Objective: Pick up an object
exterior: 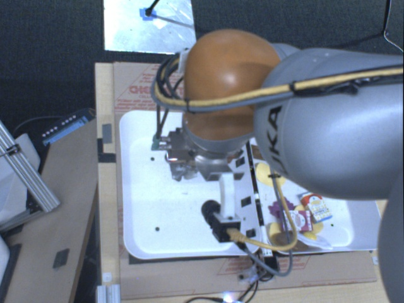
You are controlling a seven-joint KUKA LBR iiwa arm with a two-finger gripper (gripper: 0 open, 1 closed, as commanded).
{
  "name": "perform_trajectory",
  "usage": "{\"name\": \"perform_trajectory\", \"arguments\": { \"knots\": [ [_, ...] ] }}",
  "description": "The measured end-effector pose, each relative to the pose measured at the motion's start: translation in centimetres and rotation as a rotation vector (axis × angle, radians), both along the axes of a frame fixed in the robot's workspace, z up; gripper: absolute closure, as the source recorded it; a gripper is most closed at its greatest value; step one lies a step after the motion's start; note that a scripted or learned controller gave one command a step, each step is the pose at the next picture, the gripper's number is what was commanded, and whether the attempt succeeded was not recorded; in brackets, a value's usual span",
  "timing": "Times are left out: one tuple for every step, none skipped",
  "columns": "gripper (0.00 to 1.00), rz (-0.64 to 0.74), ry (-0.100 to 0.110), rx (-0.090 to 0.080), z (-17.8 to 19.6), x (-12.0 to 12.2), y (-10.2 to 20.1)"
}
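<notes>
One gripper [188,161] hangs under the orange band of the arm [328,125], low over the back part of the left bin [129,188]. Whether it is open or closed I cannot tell, because the wrist hides its tip, and I see no object in it. It is metal, grey and shiny, with small blocks and some black cables around it. One yellow cable [252,93] runs across the orange band, and it seems to be the same cable that loops down near the front edge of the bins.

Two white bins lie side by side on the tabletop [136,90]. They are shallow, smooth, with rounded corners. The floor of the left bin under the gripper is bare white with two small dark dots, so there is wide open room toward its left and front rims.

The objects to pick are in the right bin [356,232], crowded at its front left corner, near the wall between the bins and well apart from the gripper. I count at least three: one red and white packet [314,208] with a blue part, one yellow rounded thing [278,231], and one purple piece [282,204]. They touch each other, and the arm covers the rest of this bin.

The tabletop is flat, brown like cardboard, with red print. One shiny sheet [148,17] lies behind it
</notes>
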State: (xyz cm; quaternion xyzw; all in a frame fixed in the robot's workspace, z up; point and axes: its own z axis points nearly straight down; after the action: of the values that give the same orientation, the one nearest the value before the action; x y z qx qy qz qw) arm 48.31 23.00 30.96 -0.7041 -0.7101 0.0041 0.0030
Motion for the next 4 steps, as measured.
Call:
{"name": "perform_trajectory", "arguments": {
  "knots": [
    [1.0,-0.009,-0.017,0.004,5.5,2.9,-1.5],
    [1.0,-0.003,-0.013,0.004,6.3,2.8,-1.4],
    [1.0,0.001,-0.014,0.004,7.4,2.9,-1.4],
    [1.0,-0.005,-0.007,0.0,-1.1,4.8,0.5]
  ]
}}
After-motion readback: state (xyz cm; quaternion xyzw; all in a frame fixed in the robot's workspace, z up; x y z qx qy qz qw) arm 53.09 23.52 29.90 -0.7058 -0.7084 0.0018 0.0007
